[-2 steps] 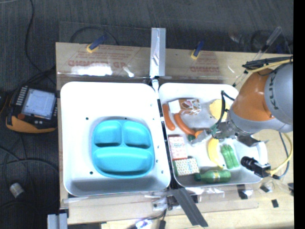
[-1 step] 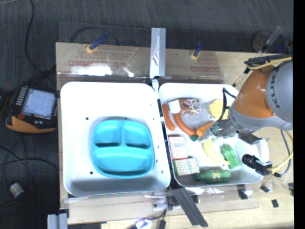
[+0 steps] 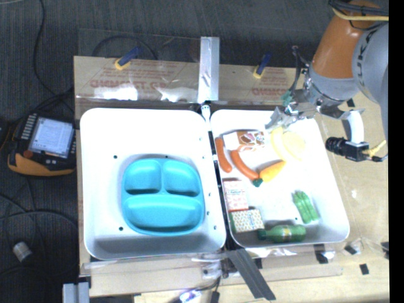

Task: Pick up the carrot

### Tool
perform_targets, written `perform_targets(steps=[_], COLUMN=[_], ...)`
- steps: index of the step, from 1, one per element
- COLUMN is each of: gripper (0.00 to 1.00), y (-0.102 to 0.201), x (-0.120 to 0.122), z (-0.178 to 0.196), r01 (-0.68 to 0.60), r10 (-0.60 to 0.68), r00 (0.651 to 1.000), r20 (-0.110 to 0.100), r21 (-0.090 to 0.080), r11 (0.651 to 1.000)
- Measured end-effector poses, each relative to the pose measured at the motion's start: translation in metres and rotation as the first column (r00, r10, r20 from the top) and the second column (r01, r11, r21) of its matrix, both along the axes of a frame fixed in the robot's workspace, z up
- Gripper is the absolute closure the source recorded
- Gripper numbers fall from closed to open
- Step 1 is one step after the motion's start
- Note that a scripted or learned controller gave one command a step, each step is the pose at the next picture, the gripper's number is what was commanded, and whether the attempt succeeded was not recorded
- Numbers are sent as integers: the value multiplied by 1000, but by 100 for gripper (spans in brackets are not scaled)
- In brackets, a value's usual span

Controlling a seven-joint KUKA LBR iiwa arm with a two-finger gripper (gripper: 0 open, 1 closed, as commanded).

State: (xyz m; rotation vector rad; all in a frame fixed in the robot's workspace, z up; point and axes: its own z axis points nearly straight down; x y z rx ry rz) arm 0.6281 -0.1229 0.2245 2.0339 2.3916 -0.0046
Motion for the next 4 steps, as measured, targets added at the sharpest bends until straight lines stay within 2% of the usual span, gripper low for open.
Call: perform_targets(steps=[1,2,3,4], gripper=[0,0,0,0], y=[0,-41,-49,-59], x=[0,-34,-29,-65], z=[0,-87,-121,-135], r01=[1,118,138,22], r10=[-1,-118,-138,-22], r00=[1000,993,990,1000], r20=[0,-3,31,11], r21=[-1,0,7,-1], r11=[1000,993,990,1000])
